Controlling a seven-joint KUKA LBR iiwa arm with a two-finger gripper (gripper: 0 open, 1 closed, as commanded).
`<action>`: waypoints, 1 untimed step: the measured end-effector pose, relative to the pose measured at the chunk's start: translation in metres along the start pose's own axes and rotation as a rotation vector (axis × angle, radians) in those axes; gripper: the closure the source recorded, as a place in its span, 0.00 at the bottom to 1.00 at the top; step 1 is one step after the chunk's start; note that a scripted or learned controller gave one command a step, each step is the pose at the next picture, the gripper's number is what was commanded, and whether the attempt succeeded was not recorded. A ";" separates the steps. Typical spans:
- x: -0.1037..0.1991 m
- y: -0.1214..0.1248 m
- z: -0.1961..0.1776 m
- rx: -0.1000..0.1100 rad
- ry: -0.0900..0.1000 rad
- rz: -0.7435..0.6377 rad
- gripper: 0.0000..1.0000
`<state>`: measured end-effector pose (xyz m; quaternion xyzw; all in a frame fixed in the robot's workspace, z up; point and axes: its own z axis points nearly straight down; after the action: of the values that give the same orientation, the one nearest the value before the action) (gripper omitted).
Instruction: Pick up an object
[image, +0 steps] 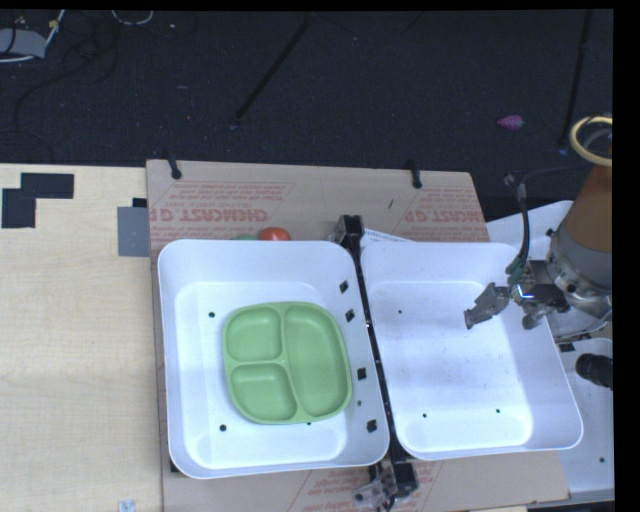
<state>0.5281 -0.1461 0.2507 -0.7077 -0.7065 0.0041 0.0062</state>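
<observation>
The only loose thing in either bin is the green tray (287, 362), a three-part dish lying flat in the middle of the left bin (190, 290). The gripper (490, 305) is hanging over the right bin (540, 420), near its far right part, well apart from the tray, with the clamp bar (365, 340) between the bins lying between them. Its dark fingers are showing as one blurred shape, so I cannot tell whether they are wide or narrow, and nothing is showing between them.

The main risk, as I judge it, is a grab at bare bin floor: the arm (590, 225) is sitting over the bin that has nothing to take. If it is crossing to the tray, the tray is lying low and broad, so fingers coming straight down may be landing on a flat well and sliding off; only a rim or a divider is offering a grip. A thin rim hold may also be letting the tray tilt and slip. Crossing low risks a knock on the clamp bar.

The cardboard (300, 205) under the bins is carrying red print, upside down from here and too blurred to read with confidence. A small red thing (274, 235) is peeking out behind the left bin's far wall.
</observation>
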 end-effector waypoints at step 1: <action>0.000 0.002 -0.006 -0.011 -0.002 -0.002 0.00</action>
<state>0.5302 -0.1463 0.2566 -0.7071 -0.7071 0.0008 0.0016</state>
